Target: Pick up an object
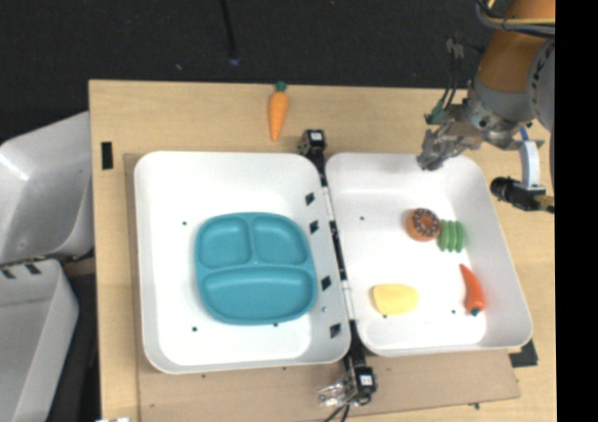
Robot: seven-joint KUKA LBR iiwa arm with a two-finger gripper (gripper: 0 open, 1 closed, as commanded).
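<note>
Yellow piece lies in right bin; gripper above, grasp state unclear

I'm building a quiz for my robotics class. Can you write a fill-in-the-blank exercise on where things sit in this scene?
1. The blue divided plate lies in the ____ bin.
2. The carrot by the far edge lies on the bare ____, outside both bins.
3. The gripper hangs over the far edge of the ____ bin.
4. The yellow piece lies in the same bin as the ____ donut.

Missing words: left; bench; right; brown
</note>
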